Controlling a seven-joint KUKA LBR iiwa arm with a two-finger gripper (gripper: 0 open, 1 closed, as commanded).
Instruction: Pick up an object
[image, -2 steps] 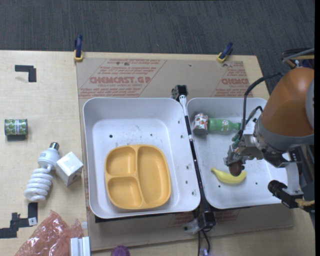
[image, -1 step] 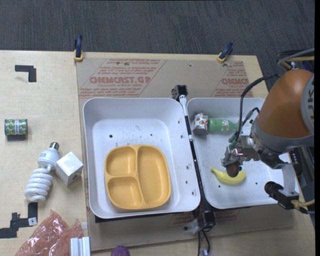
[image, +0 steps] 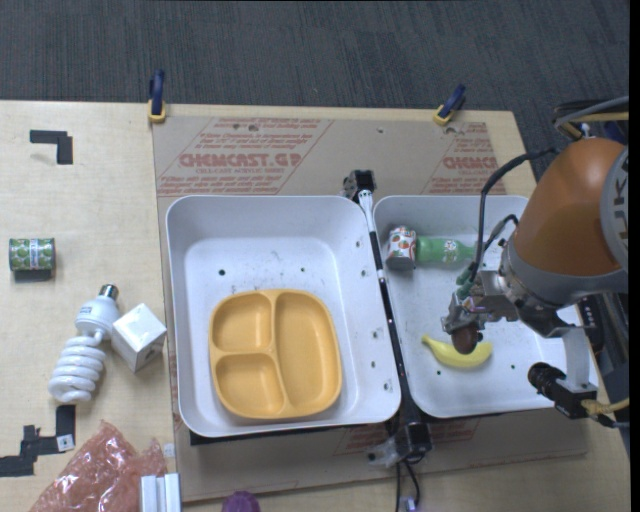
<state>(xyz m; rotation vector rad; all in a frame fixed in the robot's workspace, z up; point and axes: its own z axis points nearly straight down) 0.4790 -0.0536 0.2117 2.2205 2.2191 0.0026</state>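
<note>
Left bin (image: 190, 300): holds a yellow plate (image: 275, 352) with three compartments, lying flat toward the bin's near side.
Right bin (image: 500, 395): holds a banana (image: 458, 353), a green bottle (image: 442, 249) lying on its side, and a small can (image: 401, 246) with a red-and-white label just beside the bottle's left end.
Banana: lies in the middle of the right bin, curved ends turned up, well apart from the bottle and can at the bin's far side.
Arm (image: 570, 225): reaches in from the right, its orange band over the right bin's far right corner, wrist angled down toward the bin floor.
Gripper (image: 466, 325): low over the banana, its tip at or just above the fruit's upper edge; whether it is released or clenched cannot be told, and nothing is seen gripped.
Board (image: 250, 150): brown sheet under both bins, printed in red with "CHEMCAST GP"; the smaller print below is too small to read.
Bench, left side: a spiral bulb (image: 82, 352), a white cube (image: 138, 336) touching it, a green-labelled can (image: 32, 256) on its side, and a pink mesh bag (image: 95, 470) at the near edge.
</note>
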